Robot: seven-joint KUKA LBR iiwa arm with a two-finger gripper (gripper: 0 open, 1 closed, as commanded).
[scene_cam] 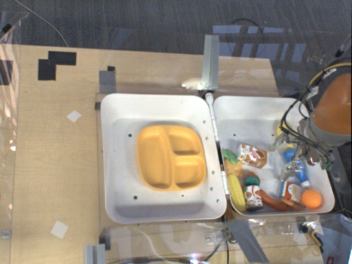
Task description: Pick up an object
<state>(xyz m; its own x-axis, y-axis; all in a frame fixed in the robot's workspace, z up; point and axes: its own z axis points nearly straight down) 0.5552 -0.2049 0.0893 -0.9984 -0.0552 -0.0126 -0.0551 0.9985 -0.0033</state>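
My gripper (292, 158) hangs low over the right part of the right bin (247, 111), below the arm's orange band (334, 112). A blue object (289, 154) lies right beneath it, partly hidden. Close by lie a blue-and-white bottle (292, 191), an orange ball (312, 199), a red sausage (275, 203), a small can (253, 197), a yellow corn cob (235, 186), a red-and-white snack packet (252, 155) and a green piece (229, 156).
The left bin (118, 164) holds a yellow divided plate (170, 157). A metal post (211, 62) stands behind the ridge between the two bins. Cables loop off the arm over the right bin's far right corner.
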